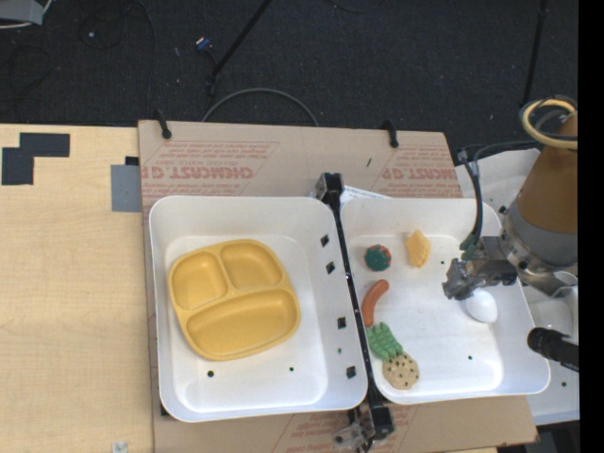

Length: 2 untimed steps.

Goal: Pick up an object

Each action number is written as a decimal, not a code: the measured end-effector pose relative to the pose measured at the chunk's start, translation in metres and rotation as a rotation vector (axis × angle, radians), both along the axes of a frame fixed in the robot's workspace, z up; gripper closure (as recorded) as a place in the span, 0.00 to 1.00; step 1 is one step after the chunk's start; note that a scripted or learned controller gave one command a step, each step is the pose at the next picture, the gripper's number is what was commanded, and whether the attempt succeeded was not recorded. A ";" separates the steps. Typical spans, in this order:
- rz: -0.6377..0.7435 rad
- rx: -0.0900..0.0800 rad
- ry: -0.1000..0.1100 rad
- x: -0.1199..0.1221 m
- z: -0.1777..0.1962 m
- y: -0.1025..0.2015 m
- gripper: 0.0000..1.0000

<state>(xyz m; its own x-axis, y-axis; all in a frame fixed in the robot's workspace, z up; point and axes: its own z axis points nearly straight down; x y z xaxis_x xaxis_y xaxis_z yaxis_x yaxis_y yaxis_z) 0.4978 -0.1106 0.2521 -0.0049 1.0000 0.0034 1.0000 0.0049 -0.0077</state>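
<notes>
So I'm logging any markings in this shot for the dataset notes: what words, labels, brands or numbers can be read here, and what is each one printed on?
"CHEMCREST" (my best reading): red print on the cardboard sheet under the bins, upside down from this camera, at the left.
The same red print again at the right, also upside down.
Smaller red lines beside each are too blurred to read.
More red print on the cardboard's near edge: unreadable.

A divided plate (234,297) lies in the left bin (179,217) (food items (377,258) in the right one).
</notes>
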 end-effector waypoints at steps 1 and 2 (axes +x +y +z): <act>0.001 0.000 0.000 0.016 -0.011 0.060 1.00; 0.000 -0.002 0.000 0.024 -0.018 0.111 1.00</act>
